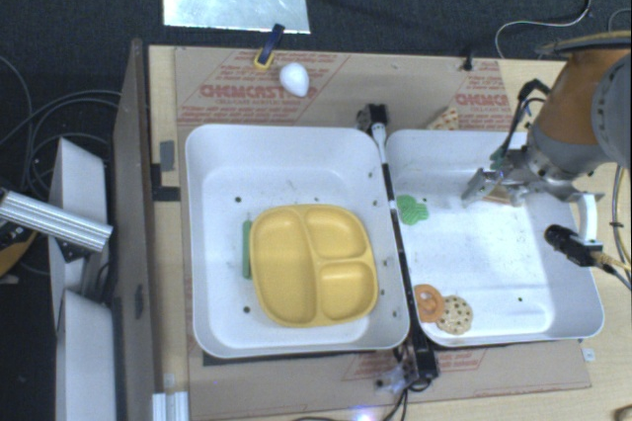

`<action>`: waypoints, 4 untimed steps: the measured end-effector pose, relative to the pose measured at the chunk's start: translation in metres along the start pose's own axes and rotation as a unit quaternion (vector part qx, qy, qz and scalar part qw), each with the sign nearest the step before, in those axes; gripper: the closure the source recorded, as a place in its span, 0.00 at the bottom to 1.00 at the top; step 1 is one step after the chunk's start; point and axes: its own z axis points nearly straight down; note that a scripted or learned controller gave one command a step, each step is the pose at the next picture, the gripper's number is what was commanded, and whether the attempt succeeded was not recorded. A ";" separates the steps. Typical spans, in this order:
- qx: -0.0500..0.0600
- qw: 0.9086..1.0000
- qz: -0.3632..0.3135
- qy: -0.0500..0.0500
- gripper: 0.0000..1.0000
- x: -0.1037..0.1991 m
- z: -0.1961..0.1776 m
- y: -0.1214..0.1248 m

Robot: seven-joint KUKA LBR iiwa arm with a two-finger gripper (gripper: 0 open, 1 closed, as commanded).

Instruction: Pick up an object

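While the gripper [491, 187] hangs low over the far part of the right bin [494, 310], whether its fingers are spread or closed cannot be told, and nothing is seen held, so the pick appears not yet made. A small tan thing lies just under the gripper, too blurred to name. Landmark: the right bin. A green piece [410, 210] lies on its floor near the divider [392, 221], well apart from the gripper on the side away from the arm. A pretzel [429, 301] and a cookie [454, 314] lie touching in its near corner, by the divider, farther still from the gripper. Beyond the divider, the left bin [227, 192] holds a yellow tray [313, 264] with a green strip [246, 249] at its edge. Behind the bins, a white egg [293, 78] rests on the surface [326, 78]. Remaining, by this judgement: choose a piece, close on it, lift.
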 end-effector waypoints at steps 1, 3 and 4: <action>-0.004 1.000 -0.003 0.000 0.00 -0.030 0.019 0.064; -0.003 1.000 0.001 -0.001 0.00 -0.023 0.013 0.021; -0.010 1.000 -0.003 -0.002 1.00 -0.020 -0.002 0.027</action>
